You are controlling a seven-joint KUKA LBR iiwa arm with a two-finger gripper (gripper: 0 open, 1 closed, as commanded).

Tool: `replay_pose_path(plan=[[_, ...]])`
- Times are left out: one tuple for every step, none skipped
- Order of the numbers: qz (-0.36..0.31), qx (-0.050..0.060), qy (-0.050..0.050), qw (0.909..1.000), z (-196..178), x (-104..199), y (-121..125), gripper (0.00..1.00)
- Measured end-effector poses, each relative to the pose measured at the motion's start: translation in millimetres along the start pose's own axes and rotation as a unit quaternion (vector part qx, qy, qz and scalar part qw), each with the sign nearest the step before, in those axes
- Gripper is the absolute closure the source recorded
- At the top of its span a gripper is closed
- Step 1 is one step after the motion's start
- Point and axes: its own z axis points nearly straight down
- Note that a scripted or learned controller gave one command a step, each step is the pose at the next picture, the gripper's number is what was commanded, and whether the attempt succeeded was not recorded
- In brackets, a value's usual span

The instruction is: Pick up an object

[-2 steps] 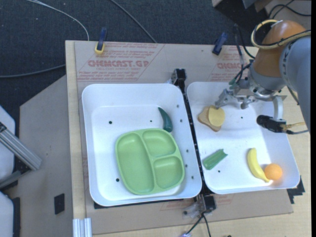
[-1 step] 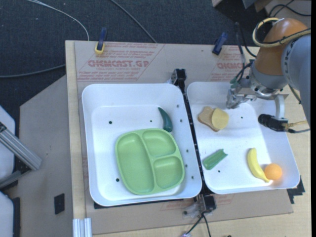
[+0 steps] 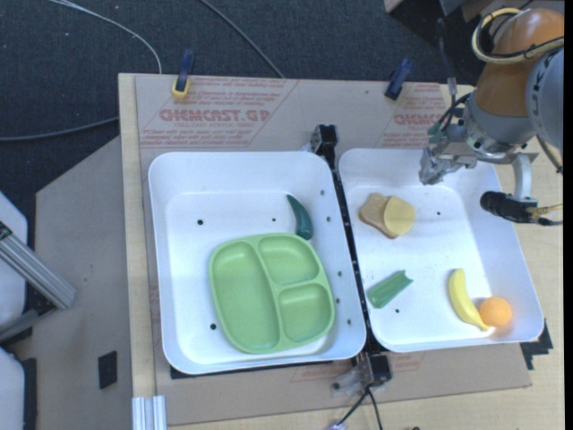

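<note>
Overhead, gripper (image 3: 436,170) is hanging at twelve o'clock of right bin (image 3: 510,240), finger state unreadable, poised above sandwich (image 3: 387,215) at its seven o'clock, likely lining up.

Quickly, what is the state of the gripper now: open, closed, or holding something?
Gripper: above the far edge of the right bin; open or closed cannot be told; no object seen in it.

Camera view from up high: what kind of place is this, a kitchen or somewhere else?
Probably a robot lab, not a kitchen. A grey and orange robot arm reaches over two white bins clamped to a board, loose cables lie on the dark carpet, and the food, like the banana, looks like toys.
</note>
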Motion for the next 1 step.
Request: replay_pose_path(plan=[[0.0,-0.001,0.0,1.0,-45.9,2.5,7.5,1.0]])
